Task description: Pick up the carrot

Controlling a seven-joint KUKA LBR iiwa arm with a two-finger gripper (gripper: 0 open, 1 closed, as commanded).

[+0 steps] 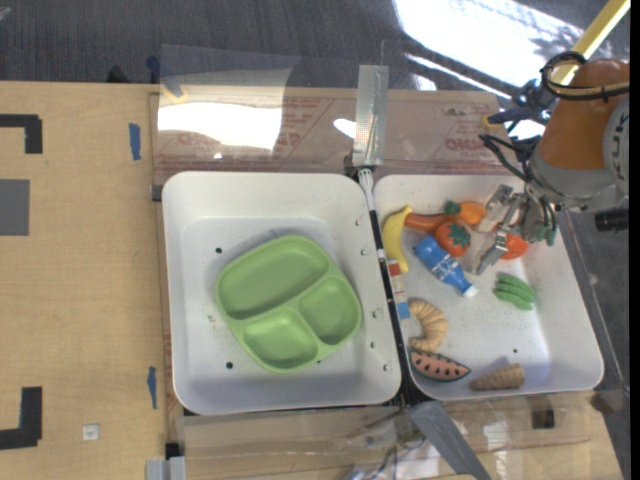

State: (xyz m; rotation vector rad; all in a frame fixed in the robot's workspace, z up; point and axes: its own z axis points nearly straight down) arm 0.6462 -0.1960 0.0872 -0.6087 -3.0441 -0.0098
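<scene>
The carrot (pixel 432 221) is orange with a green top and lies in the right bin (pixel 560 353) near its back, between a yellow banana (pixel 396 230) and the gripper. A red tomato-like toy (pixel 456 236) touches its front side. My gripper (pixel 496 234) is down in the right bin just right of the carrot's thick end. It stands open, with its fingers (pixel 487 256) spread. A small orange-red piece (pixel 514 247) shows beside the fingers. Nothing is clearly held.
The right bin also holds a blue bottle (pixel 441 266), a green pea pod (pixel 514 291), a croissant (pixel 430 321), a watermelon slice (pixel 438 367) and a brown cone (pixel 498 377). A green divided plate (pixel 288 301) sits in the left bin (pixel 190 268).
</scene>
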